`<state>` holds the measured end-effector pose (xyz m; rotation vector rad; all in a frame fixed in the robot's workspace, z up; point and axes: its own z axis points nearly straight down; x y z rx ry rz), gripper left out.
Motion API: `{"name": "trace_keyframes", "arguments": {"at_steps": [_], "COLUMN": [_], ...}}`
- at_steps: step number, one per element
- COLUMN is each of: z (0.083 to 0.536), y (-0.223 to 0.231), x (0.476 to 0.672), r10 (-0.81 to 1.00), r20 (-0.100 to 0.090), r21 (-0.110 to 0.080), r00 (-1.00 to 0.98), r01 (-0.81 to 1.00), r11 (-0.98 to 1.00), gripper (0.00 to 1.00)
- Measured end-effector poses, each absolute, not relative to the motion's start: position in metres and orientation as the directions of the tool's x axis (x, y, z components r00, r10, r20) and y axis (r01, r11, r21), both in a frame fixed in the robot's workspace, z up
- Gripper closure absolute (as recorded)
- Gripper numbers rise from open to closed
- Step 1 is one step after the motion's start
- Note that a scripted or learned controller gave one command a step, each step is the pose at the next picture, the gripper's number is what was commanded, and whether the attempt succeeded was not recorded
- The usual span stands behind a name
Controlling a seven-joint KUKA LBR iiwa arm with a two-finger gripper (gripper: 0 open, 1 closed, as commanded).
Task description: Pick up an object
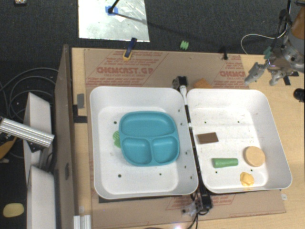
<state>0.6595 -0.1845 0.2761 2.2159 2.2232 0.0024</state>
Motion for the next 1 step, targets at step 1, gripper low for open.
{"name": "trace_keyframes", "arguments": {"at_steps": [1], "z": [0.2045], "y": [-0.1299], "x": [0.567], "r10": [1.0], "r20": [0.005], "r21": [-0.013], "r00": [-0.002], "r01": [1.0], "r11": [0.002], "gripper": [0.0]}}
